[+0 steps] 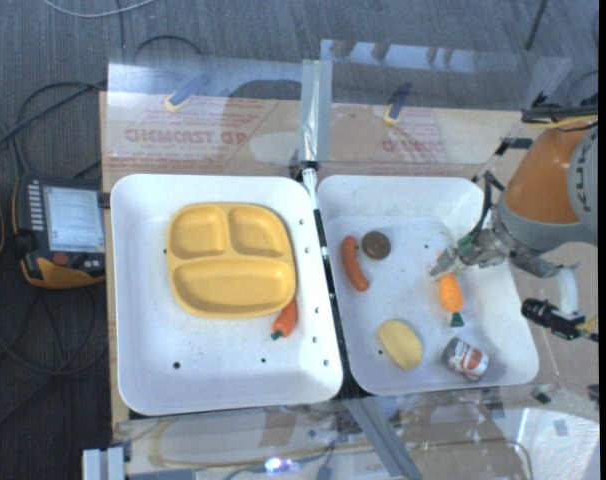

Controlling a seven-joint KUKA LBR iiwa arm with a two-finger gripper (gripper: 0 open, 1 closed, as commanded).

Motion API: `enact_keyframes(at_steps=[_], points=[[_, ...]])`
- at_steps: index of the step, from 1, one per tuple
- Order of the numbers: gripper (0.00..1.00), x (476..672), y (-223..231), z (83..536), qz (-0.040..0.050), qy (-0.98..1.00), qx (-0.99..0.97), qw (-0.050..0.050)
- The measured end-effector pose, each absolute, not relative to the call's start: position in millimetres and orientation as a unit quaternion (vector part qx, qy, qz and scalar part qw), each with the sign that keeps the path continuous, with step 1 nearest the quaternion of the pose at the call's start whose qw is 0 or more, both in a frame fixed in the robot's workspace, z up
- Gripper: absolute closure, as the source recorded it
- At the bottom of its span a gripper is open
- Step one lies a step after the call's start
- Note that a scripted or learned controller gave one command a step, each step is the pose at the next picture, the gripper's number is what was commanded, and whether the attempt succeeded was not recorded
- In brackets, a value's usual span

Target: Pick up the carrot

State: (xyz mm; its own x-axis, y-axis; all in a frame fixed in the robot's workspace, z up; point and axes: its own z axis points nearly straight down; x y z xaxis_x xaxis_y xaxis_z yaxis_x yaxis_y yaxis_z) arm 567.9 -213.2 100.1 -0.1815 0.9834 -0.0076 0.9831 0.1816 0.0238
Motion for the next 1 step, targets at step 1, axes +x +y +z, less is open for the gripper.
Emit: enact_keyframes(at_steps=[1], points=[[1.00,585.4,-147.0,187.8,-0.0002,0.786,0.618,0.000]])
